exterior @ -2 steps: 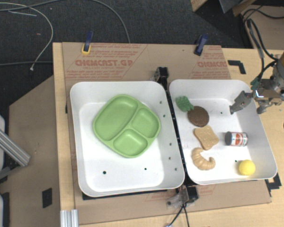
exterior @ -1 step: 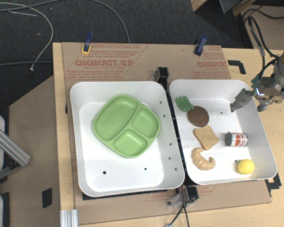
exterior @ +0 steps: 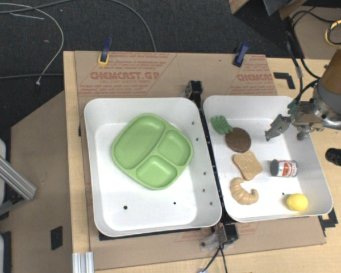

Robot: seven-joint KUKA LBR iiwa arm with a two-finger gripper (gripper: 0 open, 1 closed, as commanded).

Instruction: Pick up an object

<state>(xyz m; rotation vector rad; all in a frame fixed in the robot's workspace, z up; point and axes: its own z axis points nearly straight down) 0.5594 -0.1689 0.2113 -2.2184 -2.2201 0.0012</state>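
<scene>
The right bin (exterior: pixel 261 104) holds several small objects: a green leafy piece (exterior: pixel 220 124), a brown round patty (exterior: pixel 238 139), a tan toast slice (exterior: pixel 248 165), a croissant (exterior: pixel 244 190), a small red and white can (exterior: pixel 283 168) lying on its side, and a yellow lemon (exterior: pixel 296 202). My gripper (exterior: pixel 288 132) hangs over the upper right part of that bin, above the can and right of the patty. Its two dark fingers stand apart, open, with nothing between them.
A green divided plate (exterior: pixel 152 151) lies in the left bin (exterior: pixel 102 198). Blue clamps (exterior: pixel 105 49) (exterior: pixel 241 53) hold the cardboard sheet at the back. A dark divider (exterior: pixel 207 152) runs between the bins. Cables trail at the upper right.
</scene>
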